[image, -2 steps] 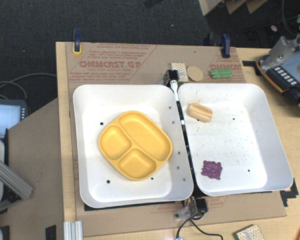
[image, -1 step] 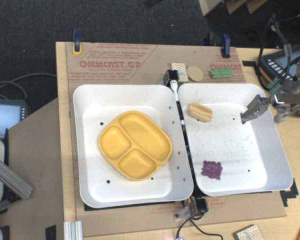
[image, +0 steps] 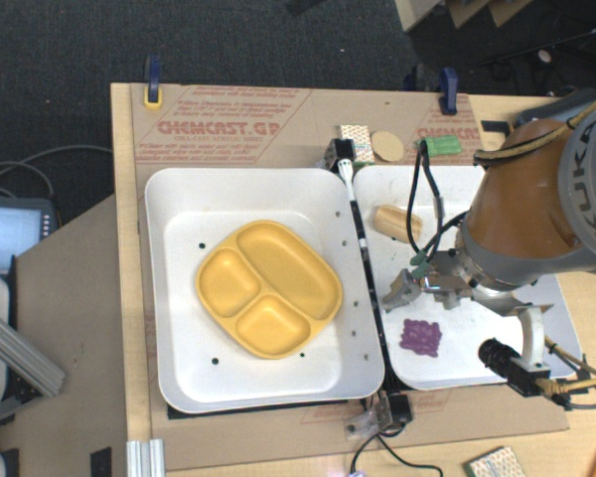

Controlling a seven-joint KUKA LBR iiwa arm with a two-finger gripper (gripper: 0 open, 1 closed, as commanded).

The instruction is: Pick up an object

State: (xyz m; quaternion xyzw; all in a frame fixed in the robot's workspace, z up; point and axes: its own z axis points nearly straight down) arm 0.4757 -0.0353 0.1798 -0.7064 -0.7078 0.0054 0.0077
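Over the right bin [image: 536, 366], my pincer [image: 409, 284] hangs near its left wall; I cannot tell how it stands. Purple grapes [image: 420, 337] lie just below it, a roll [image: 397, 222] above. A yellow tray [image: 268, 288] fills the left bin [image: 169, 266].

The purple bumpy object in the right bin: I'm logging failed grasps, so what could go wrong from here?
1. The gripper sits above and left of the purple bumpy object, not over it; a straight descent would likely close on bare bin floor.
2. It works close to the divider between the white bins, so a finger might clip that wall.
3. The black cable draped over the tan cylinder could snag the wrist.
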